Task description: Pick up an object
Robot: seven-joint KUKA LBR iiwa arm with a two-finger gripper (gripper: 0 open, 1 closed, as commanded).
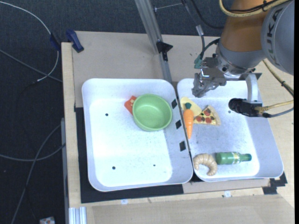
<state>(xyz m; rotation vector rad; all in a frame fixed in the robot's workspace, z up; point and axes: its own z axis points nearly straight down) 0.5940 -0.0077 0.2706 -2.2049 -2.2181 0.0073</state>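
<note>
Right bin's got a carrot [188, 120] by the left wall, pizza slice [207, 116] beside it. Croissant [206, 164] and green bottle [232, 158] lie up front.

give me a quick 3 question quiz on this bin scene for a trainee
1. True or false: the green bowl sits in the left bin.
2. Which lies nearest the pincer? A) croissant B) pizza slice C) green bottle
3. Fill in: the carrot lies along the right bin's ____ edge.

Key: 1 true; 2 B; 3 left
</note>
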